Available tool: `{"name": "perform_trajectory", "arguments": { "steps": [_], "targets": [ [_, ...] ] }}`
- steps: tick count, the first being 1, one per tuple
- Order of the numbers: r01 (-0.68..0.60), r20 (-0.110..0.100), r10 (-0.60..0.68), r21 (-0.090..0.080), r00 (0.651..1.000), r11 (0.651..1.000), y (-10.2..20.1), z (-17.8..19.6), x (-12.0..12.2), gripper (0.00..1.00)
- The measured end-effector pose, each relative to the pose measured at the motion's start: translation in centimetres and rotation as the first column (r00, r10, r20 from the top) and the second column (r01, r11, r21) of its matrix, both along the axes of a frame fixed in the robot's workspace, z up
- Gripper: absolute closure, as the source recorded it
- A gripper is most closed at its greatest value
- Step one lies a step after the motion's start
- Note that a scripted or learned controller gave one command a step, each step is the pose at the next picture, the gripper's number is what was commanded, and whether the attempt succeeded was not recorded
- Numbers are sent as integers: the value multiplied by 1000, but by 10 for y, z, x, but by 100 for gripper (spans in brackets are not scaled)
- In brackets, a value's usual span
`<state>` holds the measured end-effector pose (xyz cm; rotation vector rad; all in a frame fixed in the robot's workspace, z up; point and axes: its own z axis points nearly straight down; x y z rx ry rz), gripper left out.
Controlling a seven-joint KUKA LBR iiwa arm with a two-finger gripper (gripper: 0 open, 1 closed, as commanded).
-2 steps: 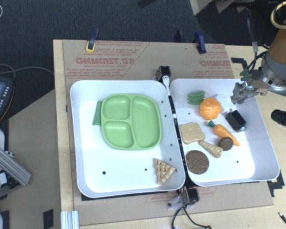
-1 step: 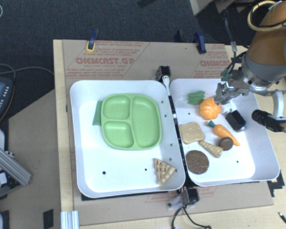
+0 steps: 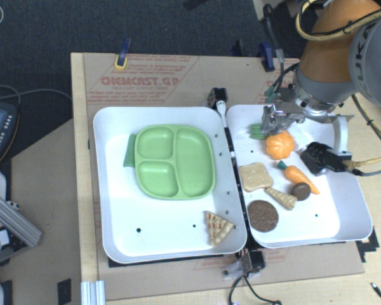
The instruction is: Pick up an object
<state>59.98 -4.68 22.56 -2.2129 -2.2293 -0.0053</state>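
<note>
Orange and round, the toy pumpkin lies near the far end of the right bin, the gripper just above it; whether its fingers are apart cannot be told. Judged the approach: next, a descent and closing squarely on it

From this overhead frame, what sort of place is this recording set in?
Most likely a robotics lab bench, not a kitchen: two white bins sit on a clamped board, the food pieces such as the orange pumpkin look like toys, and loose cables run across dark carpet.
</note>
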Motion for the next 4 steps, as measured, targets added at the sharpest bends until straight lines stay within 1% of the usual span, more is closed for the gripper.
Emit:
{"name": "perform_trajectory", "arguments": {
  "steps": [1,2,3,4],
  "targets": [
    [1,-3,-1,0,1000,1000,53,-7,5,100],
    [2,1,-2,-1,1000,1000,94,9,-4,100],
    [6,-4,-6,-3,1000,1000,96,-5,3,100],
    [8,-6,-8,-3,1000,1000,90,-6,-15,100]
  ]
}}
